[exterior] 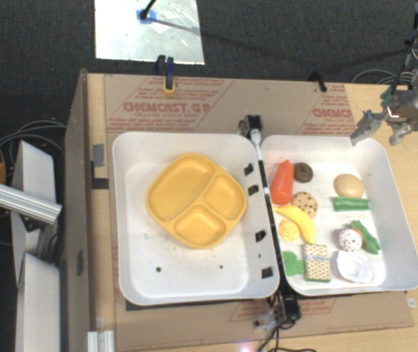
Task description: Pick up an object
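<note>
Overhead, the arm's two-finger tool is hovering with fingers spread apart and gripping nothing, just past the far right corner of the right-hand shallow white bin. Inside that bin are lying toy foods, among them an orange carrot and a yellow banana. Beside it, the left white bin is carrying a yellow divided plastic plate.
</note>
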Motion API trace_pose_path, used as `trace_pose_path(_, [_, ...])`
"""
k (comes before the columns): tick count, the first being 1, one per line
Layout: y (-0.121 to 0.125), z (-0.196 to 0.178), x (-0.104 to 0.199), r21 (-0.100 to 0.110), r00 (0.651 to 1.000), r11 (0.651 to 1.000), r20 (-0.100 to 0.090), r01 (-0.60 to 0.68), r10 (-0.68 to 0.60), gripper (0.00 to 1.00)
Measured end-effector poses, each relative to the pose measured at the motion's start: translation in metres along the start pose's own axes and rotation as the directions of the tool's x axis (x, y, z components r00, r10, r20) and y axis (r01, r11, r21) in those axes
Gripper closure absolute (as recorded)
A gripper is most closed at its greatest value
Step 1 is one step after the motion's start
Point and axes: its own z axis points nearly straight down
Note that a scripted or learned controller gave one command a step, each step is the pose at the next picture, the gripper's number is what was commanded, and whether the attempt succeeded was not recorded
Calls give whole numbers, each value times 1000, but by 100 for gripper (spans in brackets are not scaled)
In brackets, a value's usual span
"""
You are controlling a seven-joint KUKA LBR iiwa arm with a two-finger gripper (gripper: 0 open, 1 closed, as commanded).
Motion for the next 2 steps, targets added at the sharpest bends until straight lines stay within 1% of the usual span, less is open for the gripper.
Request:
trace_pose_path(1, [-28,127,-25,12,1000,1000,-3,-5,5,0])
trace_pose_path(2, [-34,192,-24,6,1000,1000,-2,-2,2,0])
